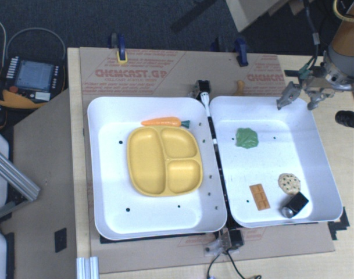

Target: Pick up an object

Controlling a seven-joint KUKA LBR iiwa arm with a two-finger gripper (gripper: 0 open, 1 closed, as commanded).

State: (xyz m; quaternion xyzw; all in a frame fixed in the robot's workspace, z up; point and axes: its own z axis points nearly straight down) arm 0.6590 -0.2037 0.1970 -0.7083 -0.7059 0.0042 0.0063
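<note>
My gripper [300, 98] hangs over the far right corner of the right bin [316, 156], its two fingers spread apart with nothing between them. In that bin lie a green leafy piece [246, 138], a chocolate-chip cookie [289, 183], a tan cracker [259, 196] and a small black and silver object [295, 204]. The green piece is down and to the left of the gripper. The left bin [107, 179] holds a yellow divided plate [164, 159] with an orange carrot [161, 121] lying along its far edge.
Both bins rest on a brown board [165, 68] held by blue clamps [121, 46] at the back. A handheld control pendant [31, 80] lies off the board at the left. Grey frame parts reach in at the top right.
</note>
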